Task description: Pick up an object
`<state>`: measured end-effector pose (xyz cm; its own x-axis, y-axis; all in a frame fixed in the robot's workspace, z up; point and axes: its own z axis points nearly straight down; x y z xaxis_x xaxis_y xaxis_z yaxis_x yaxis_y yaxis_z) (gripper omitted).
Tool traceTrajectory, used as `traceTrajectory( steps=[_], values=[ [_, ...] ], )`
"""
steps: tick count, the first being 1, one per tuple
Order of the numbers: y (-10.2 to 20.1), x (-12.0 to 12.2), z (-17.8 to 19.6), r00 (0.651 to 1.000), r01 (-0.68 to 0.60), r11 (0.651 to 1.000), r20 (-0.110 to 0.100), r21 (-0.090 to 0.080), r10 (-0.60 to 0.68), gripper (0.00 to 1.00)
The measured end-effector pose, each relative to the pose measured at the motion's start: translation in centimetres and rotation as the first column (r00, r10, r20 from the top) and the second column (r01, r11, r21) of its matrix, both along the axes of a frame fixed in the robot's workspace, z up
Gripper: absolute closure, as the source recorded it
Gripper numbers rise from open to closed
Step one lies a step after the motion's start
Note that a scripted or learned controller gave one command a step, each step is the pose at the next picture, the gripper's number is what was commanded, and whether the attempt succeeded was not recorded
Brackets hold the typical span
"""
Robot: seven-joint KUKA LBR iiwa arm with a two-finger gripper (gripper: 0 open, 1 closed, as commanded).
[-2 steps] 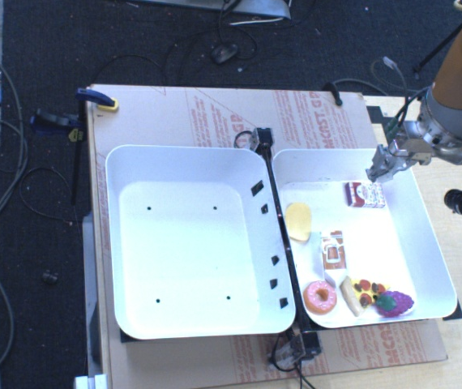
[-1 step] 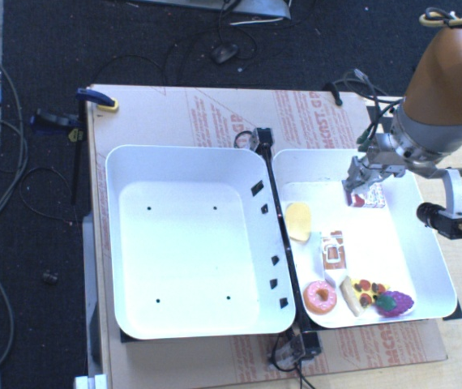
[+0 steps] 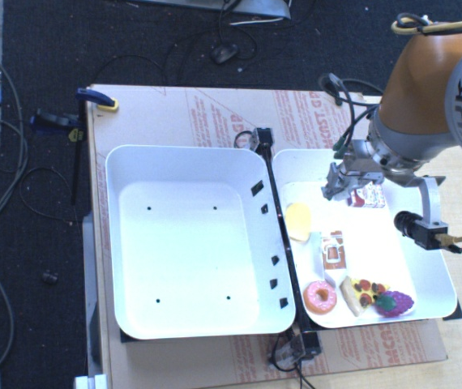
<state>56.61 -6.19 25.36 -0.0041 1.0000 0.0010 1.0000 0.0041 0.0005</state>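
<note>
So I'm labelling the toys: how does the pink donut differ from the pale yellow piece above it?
The pink donut is a ring with a hole and a tan rim; the pale yellow piece is solid and plain, with no hole. The donut lies at the right bin's near edge beside the pizza slice; the yellow piece lies farther back, apart from the other toys. Both lie flat near the divider.

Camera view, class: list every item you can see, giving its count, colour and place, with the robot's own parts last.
Shallow white plastic bins: two, side by side on the bench.
Pale yellow round piece: one, right bin, left side.
Red-and-white small packet: one, right bin, centre.
Pink frosted toy doughnut: one, right bin, near edge.
Toy cake slice: one, beside doughnut.
Purple toy grapes: one, near corner.
Red-and-white carton: one, by gripper.
Gripper: one, grey, over right bin.
</note>
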Motion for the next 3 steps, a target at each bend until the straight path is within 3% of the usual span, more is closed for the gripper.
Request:
traceTrajectory(
  steps=[1,3],
  values=[
    [4.4,-0.7,-0.7,1.0,0.0,1.0,-0.001,0.0,0.0,1.0],
    [14.3,-4.5,-2.1,1.0,0.0,1.0,-0.002,-0.001,0.0,1.0]
  ],
)
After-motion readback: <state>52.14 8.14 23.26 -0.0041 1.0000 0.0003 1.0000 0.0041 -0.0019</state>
